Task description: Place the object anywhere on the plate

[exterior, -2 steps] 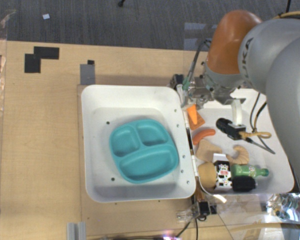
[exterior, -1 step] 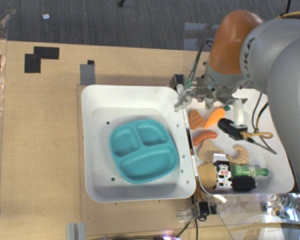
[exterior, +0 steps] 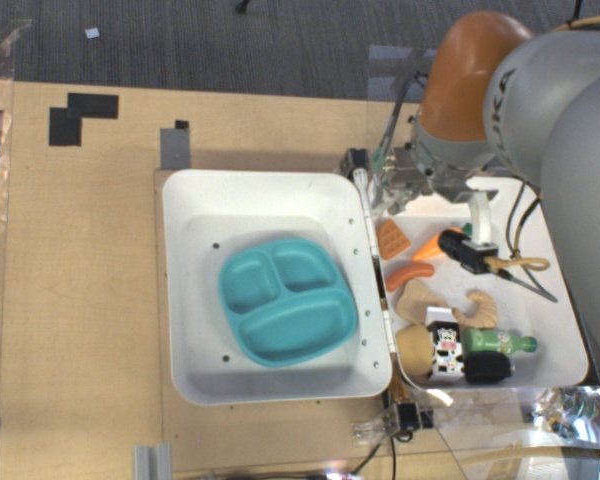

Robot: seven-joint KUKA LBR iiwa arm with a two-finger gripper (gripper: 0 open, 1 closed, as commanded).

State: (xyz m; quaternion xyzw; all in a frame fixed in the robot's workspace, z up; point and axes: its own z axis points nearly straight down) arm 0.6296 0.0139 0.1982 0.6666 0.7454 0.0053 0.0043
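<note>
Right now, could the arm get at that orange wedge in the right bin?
Probably yes: the gripper is close to the orange wedge, which lies with nothing on top of it.

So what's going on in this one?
The KUKA arm reaches in from the right, with its gripper over the upper left corner of the right bin as the view shows it. That bin holds a jumble of items, among them an orange wedge, a carrot and a green bottle. Whether the gripper has hold of anything can't be told. The teal divided plate lies in the left bin with nothing on it yet.
</note>
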